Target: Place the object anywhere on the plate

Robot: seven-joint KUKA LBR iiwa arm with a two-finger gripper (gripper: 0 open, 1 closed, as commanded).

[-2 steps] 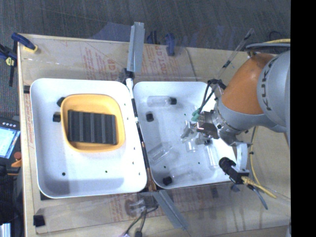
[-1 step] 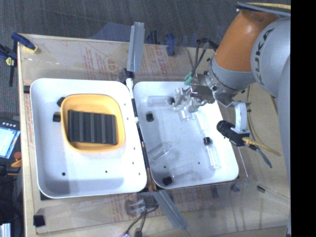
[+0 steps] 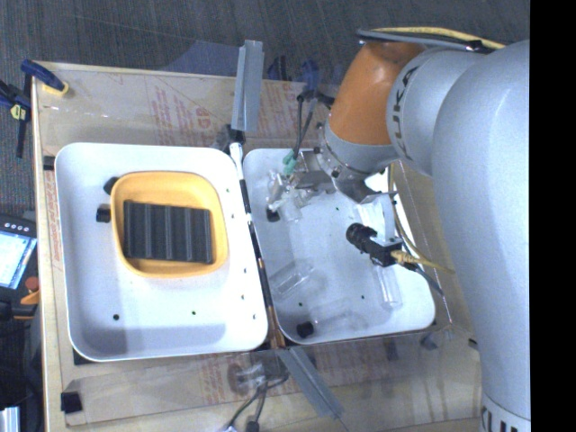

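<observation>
Hand (image 3: 282, 193) is hanging over right bin (image 3: 335, 264), grip state unclear; it's needing a secure pick before crossing to plate (image 3: 166, 184).

Yellow plate (image 3: 167, 184) in left bin; dark ridged block (image 3: 168, 232) on it.

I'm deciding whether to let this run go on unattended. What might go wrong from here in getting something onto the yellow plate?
The tool hangs close to the right bin's left wall, so crossing may clip it. A dark ridged block covers most of the yellow plate, so a dropped thing may land on the ridges and roll off. The small black piece sits near the bin's front wall, awkward to grasp.
</observation>
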